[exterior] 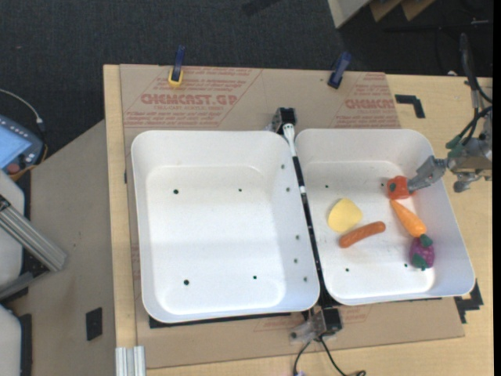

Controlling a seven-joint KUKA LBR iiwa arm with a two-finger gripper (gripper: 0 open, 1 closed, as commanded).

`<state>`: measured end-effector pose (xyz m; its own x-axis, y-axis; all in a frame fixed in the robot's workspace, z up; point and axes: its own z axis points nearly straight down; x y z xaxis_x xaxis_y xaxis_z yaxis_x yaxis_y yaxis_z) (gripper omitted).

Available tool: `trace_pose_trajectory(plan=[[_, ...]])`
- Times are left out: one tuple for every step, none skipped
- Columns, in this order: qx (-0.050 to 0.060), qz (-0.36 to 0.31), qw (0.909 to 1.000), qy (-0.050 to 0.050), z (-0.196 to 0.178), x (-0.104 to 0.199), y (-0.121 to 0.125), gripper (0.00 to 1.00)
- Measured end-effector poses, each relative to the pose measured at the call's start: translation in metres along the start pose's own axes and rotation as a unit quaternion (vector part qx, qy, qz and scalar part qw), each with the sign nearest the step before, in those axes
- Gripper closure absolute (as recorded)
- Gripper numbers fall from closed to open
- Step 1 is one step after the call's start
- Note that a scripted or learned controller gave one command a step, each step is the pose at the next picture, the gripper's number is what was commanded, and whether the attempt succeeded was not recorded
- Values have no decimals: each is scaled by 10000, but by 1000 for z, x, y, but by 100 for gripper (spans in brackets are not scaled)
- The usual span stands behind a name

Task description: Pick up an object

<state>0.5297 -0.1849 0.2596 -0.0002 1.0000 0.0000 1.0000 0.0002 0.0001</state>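
The right bin holds several toy foods. A yellow piece lies near its middle, with an orange-red sausage just in front of it. Along the right wall lie a small red piece, an orange carrot and a purple fruit with a green top. My gripper is low at the bin's right rim, just right of the red piece. A grey part of it reaches down to that piece. Nothing is seen lifted.
The left bin stands beside the right one, and a black strip joins them. Both rest on a brown cardboard sheet held by a yellow clamp and a blue clamp.
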Motion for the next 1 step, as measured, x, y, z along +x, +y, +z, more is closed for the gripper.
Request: trace_pose_trajectory(plan=[[27, -34, 10000, 24, 44, 69, 10, 0]])
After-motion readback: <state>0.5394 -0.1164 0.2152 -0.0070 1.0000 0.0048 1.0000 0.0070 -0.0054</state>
